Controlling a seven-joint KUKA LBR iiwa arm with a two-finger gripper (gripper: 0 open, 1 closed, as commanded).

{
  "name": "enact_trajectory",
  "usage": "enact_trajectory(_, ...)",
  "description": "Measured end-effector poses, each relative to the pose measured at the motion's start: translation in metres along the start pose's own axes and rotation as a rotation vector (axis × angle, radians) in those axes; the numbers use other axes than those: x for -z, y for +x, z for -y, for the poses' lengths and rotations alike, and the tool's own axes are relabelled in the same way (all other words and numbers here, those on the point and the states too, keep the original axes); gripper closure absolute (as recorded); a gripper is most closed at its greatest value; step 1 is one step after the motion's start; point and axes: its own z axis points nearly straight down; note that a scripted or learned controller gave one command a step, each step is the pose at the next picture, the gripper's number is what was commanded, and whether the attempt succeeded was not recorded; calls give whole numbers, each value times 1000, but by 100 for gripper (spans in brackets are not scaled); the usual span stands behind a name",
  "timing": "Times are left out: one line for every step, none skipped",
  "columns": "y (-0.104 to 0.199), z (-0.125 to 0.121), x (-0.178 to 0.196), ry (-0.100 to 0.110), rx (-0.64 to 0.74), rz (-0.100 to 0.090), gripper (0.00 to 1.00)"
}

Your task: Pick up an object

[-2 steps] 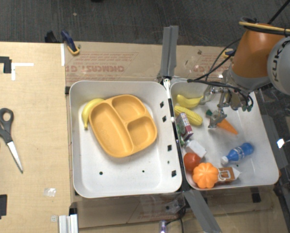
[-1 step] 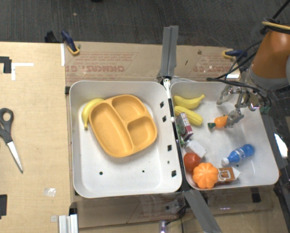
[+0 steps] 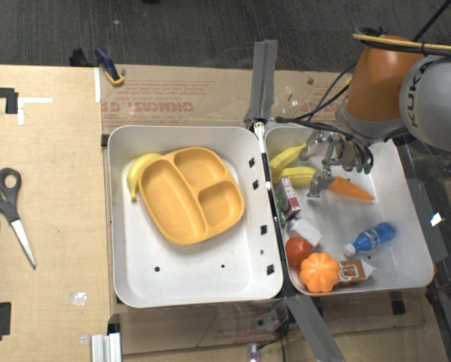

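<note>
The arm [image 3: 406, 89] reaches in from the right over the right bin [image 3: 406, 277], with the hand [image 3: 327, 178] lowered to the blunt end of the carrot [image 3: 351, 190]. This looks like the closing-in step of a pick: the hand's fingers stand a little apart, one tip just beside the carrot's end, and nothing sits between them. The next move calls for settling the fingers astride the carrot and pressing them together before any lift; the corn cob [image 3: 299, 176] and a banana [image 3: 287, 157] lie close on the hand's far side and could be nudged.

Counted, large to small: two white bins, the left bin [image 3: 135, 277] bearing one yellow divided plate [image 3: 191, 194] with one banana [image 3: 139, 170] at its edge. The right bin holds one banana, one carrot, one corn cob, one small pumpkin [image 3: 319, 271], one blue bottle [image 3: 370, 237], one tomato [image 3: 299, 250]. On the bench [image 3: 44, 240], one pair of scissors [image 3: 13, 213].
</note>
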Motion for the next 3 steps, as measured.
enact_trajectory(16,77,30,2,234,2,0)
enact_trajectory(27,70,0,0,224,1,0)
enact_trajectory(19,69,2,2,293,4,0)
